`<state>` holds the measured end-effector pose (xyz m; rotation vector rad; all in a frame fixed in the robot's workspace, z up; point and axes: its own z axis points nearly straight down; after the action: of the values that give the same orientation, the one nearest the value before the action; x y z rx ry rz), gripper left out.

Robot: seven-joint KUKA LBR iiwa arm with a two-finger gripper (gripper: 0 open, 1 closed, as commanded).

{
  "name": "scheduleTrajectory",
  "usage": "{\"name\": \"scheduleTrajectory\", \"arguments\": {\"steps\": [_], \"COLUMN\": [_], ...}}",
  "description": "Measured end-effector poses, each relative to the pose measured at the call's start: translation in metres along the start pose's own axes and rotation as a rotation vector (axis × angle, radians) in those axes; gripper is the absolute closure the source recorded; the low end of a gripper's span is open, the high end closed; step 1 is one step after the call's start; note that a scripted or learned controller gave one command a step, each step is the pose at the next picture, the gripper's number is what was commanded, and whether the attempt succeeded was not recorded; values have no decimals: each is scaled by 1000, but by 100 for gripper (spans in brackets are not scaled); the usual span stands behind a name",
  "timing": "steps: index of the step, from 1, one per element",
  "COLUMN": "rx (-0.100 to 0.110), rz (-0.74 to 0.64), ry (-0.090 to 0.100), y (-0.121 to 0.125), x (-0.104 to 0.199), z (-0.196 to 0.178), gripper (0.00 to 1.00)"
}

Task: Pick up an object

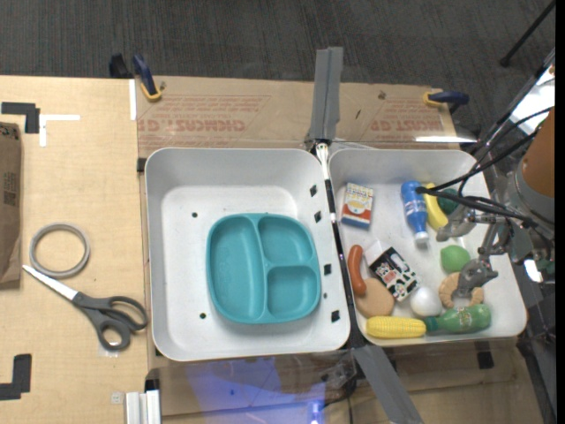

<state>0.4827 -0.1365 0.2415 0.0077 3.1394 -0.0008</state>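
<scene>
The right bin [494,237] holds several small items. Among them are a white and orange box [357,204], a blue bottle [413,208], a yellow banana [433,207] and a green ball [454,257]. A black and white packet [394,272], a red sausage [356,268], a tan potato [375,301], a white egg [425,301], a corn cob [395,327] and a green cucumber [461,319] lie nearer the front. My gripper [467,251] is over the bin's right side, open. One finger is just behind the green ball and the other is in front of it, above a brown cookie [453,288].
The left bin [172,237] holds a teal divided plate [263,268]. On the bench to the left lie scissors [93,306] and a tape roll [59,249]. Black cables [494,162] run along the right bin's far right edge.
</scene>
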Motion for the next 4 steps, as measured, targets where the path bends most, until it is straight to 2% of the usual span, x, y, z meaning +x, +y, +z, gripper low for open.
{"name": "scheduleTrajectory", "arguments": {"steps": [1,2,3,4], "rx": [-1,-1,1,0], "rz": [-67,2,228,373], "ry": [2,1,-3,-1], "y": [-5,27,-1,7], "x": [-73,-27,-141,-104], "z": [127,150,149,149], "gripper": [0,0,0,0]}}
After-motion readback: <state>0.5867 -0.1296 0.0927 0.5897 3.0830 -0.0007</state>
